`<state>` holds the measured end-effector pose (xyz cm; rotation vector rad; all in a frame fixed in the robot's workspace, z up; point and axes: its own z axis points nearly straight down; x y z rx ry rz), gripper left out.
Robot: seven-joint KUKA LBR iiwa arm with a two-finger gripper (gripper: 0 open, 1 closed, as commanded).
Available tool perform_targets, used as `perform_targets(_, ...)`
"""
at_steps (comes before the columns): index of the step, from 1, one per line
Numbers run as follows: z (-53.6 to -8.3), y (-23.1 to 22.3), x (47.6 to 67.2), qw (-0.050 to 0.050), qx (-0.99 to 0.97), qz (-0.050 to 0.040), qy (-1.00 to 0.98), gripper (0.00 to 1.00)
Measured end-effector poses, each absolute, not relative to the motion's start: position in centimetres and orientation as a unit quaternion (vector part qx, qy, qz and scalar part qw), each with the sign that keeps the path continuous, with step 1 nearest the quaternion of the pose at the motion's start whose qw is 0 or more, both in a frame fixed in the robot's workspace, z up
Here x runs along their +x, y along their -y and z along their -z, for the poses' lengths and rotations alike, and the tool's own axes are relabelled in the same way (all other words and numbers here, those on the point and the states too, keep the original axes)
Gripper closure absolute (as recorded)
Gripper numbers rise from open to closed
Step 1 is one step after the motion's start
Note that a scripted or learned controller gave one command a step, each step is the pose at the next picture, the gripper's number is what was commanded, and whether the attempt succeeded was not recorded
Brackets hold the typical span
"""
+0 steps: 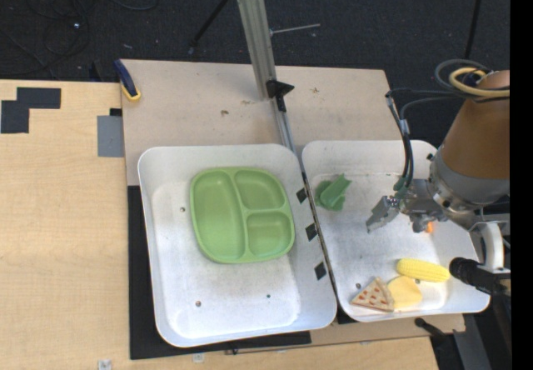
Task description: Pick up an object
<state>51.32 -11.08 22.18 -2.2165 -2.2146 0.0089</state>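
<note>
The robot's hand [385, 212] hovers over the right bin [366, 162], fingers spread wide and holding nothing. A green toy [333, 192] lies near, to its left; corn [423, 270] and a pizza slice [373, 297] lie nearer the front. To grasp well, center over one object, descend straight, then close.

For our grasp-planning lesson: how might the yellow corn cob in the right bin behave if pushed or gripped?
The yellow corn cob looks long and rounded, so it would probably roll if nudged sideways. It appears moulded and rigid, likely light. Its curved surface might slip between the gripper unless gripped across its width.
</note>
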Motion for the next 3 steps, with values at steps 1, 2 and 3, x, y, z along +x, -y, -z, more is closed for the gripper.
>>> perform_targets(1,-16.4,10.4,52.0,0.004,-0.707,-0.0023,0.707,0.00)
perform_targets(2,-11.9,10.5,51.3,0.004,-0.707,-0.0022,0.707,0.00)
perform_targets(3,-13.1,10.7,51.4,0.003,-0.709,-0.0015,0.705,1.00)
